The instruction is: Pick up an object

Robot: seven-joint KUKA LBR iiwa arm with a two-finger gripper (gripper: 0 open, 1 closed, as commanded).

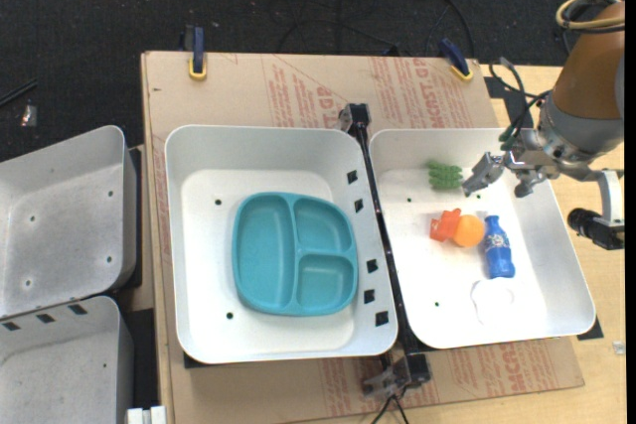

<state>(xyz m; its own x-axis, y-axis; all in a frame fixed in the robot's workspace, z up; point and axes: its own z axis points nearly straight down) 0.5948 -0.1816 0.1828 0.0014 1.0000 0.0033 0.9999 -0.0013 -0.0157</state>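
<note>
The right bin (pixel 556 303) holds a green leafy toy (pixel 445 176) near its back, an orange and red toy (pixel 457 228) in the middle, and a blue bottle (pixel 497 248) lying just right of it. My gripper (pixel 502 172) hangs over the back right part of this bin, right of the green toy and above the blue bottle. Its fingers (pixel 484 176) are spread apart with nothing between them.
The left bin (pixel 199 164) holds a teal divided plate (pixel 295 253). A black divider (pixel 373 213) runs between the bins. Spare white bin lids (pixel 60 213) lie off the bench at left. Clamps (pixel 198 53) sit on the bench's back edge.
</note>
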